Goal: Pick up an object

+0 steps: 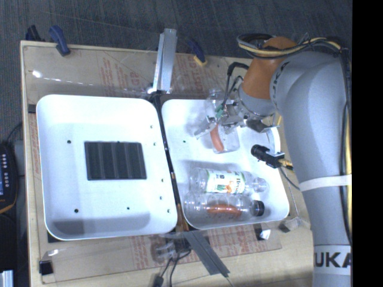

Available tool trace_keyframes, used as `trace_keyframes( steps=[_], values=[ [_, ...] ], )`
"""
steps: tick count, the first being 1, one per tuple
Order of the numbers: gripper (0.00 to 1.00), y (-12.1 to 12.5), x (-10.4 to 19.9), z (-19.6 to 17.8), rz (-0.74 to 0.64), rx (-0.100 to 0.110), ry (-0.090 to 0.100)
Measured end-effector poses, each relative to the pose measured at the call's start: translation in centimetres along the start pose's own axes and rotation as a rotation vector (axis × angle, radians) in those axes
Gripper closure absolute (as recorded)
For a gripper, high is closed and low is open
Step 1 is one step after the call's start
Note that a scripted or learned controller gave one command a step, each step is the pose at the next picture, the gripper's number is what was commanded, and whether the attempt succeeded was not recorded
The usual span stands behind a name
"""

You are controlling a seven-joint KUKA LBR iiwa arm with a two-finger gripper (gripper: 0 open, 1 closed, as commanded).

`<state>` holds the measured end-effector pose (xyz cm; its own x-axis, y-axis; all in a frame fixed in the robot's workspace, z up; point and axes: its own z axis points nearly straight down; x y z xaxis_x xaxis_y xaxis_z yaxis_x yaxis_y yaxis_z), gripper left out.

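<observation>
Gripper [222, 113] seen low in right bin [179, 160] over clear cup [222, 137] w/ orange item; finger state can't be told. Two bottles [224, 182] laid nearby.

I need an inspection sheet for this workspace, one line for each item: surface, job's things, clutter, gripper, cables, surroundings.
Surface: wooden bench bearing a left bin with a dark grate in its floor, and a right bin.
Job's things: in the right bin, a labelled clear bottle, a second clear bottle in front of it, and a clear cup with an orange item near the back.
Clutter: nothing seen.
Gripper: gripper low over the clear cup; its fingers cannot be made out.
Cables: wires along the wrist.
Surroundings: blue clamps on the bench's rear edge; dark carpet.
</observation>
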<state>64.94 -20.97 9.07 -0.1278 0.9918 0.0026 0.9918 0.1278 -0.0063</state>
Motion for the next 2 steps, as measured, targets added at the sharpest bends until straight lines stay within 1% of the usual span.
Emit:
trace_keyframes(
  steps=[1,2],
  values=[
    [1.0,0.1,0.2,-1.0,-0.006,0.003,0.001],
    [1.0,1.2,3.8,-10.0,-0.037,-0.004,-0.002]
  ],
)
